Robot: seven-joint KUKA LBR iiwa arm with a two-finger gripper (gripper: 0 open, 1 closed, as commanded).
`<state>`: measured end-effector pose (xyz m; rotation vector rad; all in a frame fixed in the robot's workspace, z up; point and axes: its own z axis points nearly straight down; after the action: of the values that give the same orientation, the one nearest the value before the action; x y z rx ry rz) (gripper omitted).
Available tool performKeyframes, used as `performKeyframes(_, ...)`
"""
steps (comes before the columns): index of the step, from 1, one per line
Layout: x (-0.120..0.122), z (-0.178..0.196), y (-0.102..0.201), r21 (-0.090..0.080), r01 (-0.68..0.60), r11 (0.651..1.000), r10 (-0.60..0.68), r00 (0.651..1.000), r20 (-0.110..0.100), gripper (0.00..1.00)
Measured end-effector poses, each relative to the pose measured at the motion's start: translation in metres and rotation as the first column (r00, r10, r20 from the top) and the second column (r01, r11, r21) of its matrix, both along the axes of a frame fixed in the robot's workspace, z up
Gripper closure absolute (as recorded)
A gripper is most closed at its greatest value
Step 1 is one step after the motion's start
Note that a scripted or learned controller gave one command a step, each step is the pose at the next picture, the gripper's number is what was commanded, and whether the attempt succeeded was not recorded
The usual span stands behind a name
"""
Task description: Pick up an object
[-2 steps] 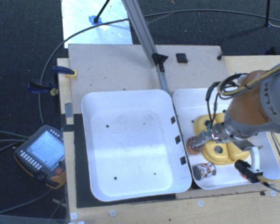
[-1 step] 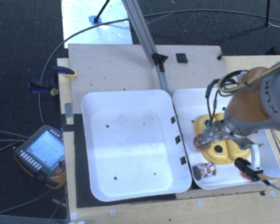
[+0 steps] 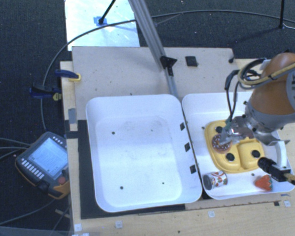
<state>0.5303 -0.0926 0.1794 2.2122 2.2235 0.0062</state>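
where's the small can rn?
The small can lies on its side at the right bin's front-left corner, just below the yellow toy.

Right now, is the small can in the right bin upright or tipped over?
Tipped over. The small can lies on its side on the right bin floor, its round end facing left, just below the yellow toy.

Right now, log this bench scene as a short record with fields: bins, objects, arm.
left bin: shallow white bin, nothing seen in it
right bin: shallow white bin, holds three objects
object 1: yellow plastic toy with dark round spots, mid-bin
object 2: small white and red can, lying on its side at the near edge
object 3: small red-orange object, near right corner
arm: gripper over the yellow toy
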Motion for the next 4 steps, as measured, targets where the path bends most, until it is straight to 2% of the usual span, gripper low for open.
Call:
performKeyframes(1,-0.003,0.045,0.001,0.000,0.000,1.000,0.000,1.000,0.000,1.00)
performKeyframes(2,0.001,0.109,0.000,-0.001,-0.001,1.000,0.001,1.000,0.002,1.00)
performKeyframes(4,-0.009,0.097,0.094,0.001,-0.004,1.000,0.004,1.000,-0.005,1.00)
